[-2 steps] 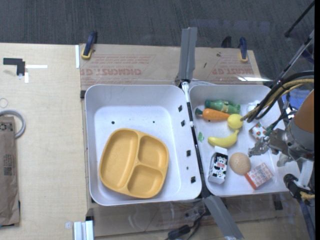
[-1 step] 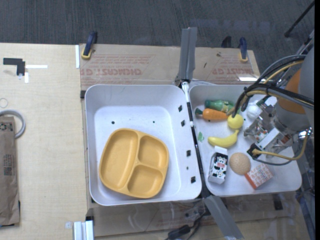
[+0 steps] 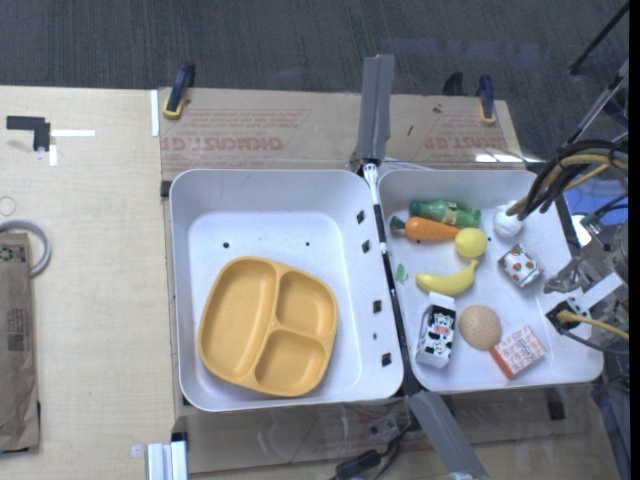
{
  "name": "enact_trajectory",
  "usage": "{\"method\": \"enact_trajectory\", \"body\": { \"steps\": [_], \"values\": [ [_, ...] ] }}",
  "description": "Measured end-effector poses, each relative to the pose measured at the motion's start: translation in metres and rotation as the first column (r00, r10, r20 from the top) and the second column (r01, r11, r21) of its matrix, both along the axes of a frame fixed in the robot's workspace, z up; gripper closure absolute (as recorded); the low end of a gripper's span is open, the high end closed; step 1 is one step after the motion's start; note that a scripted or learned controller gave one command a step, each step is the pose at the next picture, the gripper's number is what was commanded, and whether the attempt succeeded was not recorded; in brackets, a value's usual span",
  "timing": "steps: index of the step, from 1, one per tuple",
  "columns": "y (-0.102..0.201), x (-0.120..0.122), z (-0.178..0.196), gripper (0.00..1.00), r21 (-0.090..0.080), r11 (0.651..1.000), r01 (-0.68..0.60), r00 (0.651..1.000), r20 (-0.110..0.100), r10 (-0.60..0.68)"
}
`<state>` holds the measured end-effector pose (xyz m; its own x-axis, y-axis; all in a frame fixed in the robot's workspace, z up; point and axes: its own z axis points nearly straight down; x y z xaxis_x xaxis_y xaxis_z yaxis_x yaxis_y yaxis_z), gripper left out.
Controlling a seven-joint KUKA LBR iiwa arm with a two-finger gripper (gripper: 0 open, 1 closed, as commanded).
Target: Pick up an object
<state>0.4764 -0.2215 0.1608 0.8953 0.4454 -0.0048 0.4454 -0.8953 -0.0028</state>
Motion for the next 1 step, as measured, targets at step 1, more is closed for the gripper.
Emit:
{"method": "enact_trajectory", "body": {
  "steps": [1],
  "values": [
    [0.0731,-0.0004,-0.0462,0.00,0.000,0.984,0.178,0.984,-0.001,-0.178]
  ]
}}
